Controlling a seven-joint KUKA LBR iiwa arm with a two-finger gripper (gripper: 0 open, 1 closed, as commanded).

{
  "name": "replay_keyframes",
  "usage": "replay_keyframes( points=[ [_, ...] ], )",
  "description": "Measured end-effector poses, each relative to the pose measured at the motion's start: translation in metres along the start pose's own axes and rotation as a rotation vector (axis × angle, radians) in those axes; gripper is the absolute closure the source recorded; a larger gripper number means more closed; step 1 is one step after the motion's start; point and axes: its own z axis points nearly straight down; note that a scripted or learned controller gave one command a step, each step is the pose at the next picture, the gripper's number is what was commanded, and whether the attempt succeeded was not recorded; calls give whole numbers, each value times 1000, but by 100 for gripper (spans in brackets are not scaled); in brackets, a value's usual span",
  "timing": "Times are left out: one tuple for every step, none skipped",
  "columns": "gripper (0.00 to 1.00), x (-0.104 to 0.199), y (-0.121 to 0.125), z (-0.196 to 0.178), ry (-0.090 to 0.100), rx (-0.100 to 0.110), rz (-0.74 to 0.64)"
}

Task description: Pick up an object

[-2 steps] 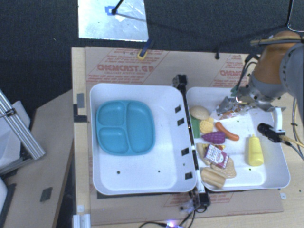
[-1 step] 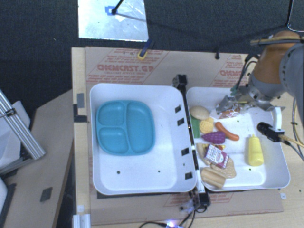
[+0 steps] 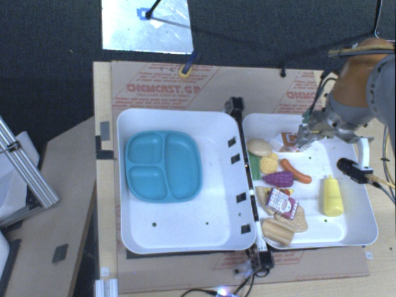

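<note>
The right bin (image 3: 356,228) holds several toy foods: a beige potato (image 3: 260,146), a yellow corn piece (image 3: 269,164), an orange sausage (image 3: 296,171), a purple eggplant (image 3: 278,179), a red packet (image 3: 283,203), a yellow mustard bottle (image 3: 332,196) and a bread roll (image 3: 277,231). My gripper (image 3: 302,138) reaches down into the back of this bin. Its tip is at the right edge of a small orange-and-white box (image 3: 288,140). Nothing visibly hangs from it.
The left bin (image 3: 185,228) contains a blue divided plate (image 3: 164,166). A black divider with clips (image 3: 242,166) runs between the bins. A black fitting with a cable (image 3: 352,169) juts over the right bin's right side. Brown cardboard (image 3: 164,88) lies behind the bins.
</note>
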Motion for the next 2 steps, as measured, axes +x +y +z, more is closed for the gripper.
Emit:
replay_keyframes(
  points=[
    [100,-5,0,-64,1,-1,1],
    [100,-6,1,-97,2,2,-3]
  ],
)
